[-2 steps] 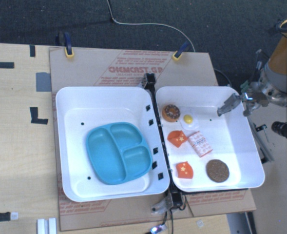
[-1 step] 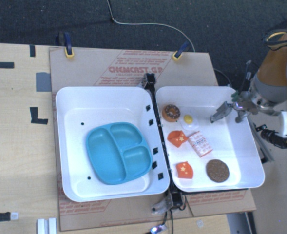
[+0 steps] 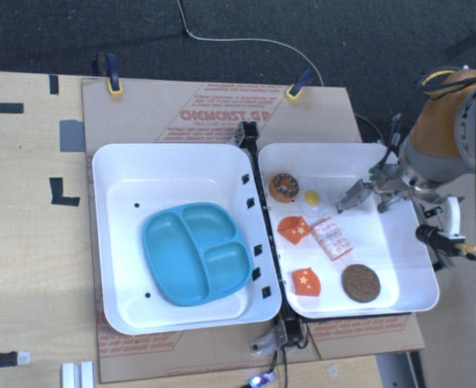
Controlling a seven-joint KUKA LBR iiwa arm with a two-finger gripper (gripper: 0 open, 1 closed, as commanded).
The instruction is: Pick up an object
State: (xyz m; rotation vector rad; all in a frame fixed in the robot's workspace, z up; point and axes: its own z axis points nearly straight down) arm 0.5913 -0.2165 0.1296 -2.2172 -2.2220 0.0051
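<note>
The grey arm with its orange band (image 3: 441,124) reaches in from the right, and its 2-finger gripper (image 3: 368,197) hangs over the upper right part of the right-hand shallow white bin (image 3: 399,293). The 2 dark fingers are spread well apart, 1 pointing left toward the small items and 1 lying nearer the wrist, with nothing between them.

Just left of the leftmost fingertip lies a small round yellow piece (image 3: 312,196), near but apart from it. Further left of that sits a round brown doughnut with sprinkles (image 3: 284,187), close to the bin's left wall. Below and to the left of the gripper, a flat white packet with red print (image 3: 331,238) lies tilted, and just beside it on its left is an orange-red wedge-shaped block (image 3: 294,229). Well below the gripper rests a flat round brown cookie (image 3: 360,283), and left of that a second orange-red block with a yellow mark (image 3: 305,282).

Far to the gripper's left, across the divider, the left-hand white bin (image 3: 116,184) holds a light blue plastic plate with 3 compartments (image 3: 195,252), lying flat and turned at a slant.
</note>
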